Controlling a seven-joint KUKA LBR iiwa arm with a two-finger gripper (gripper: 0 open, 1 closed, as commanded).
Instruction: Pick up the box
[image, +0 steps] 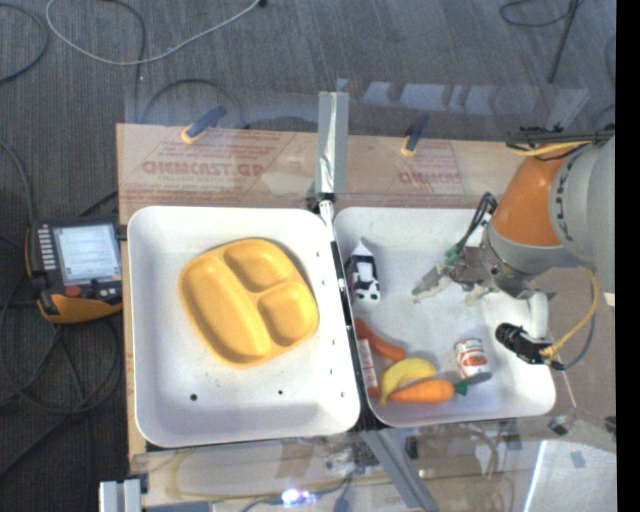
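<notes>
A small black-and-white box (363, 279) stands in the right bin (520, 400), close to its left wall near the back. My gripper (447, 286) hovers over the middle of that bin, roughly a hand's width to the right of the box and apart from it. Its fingers (428, 287) are spread open with nothing between them. The grey arm with its orange band (530, 205) reaches in from the right.
Along the right bin's front lie a red stick-shaped item (378, 344), a banana (405, 373), a carrot (425, 392) and a small can (470, 357). The left bin (160, 400) holds a yellow divided plate (248, 298). A handheld pendant (75, 262) lies off the bench's left.
</notes>
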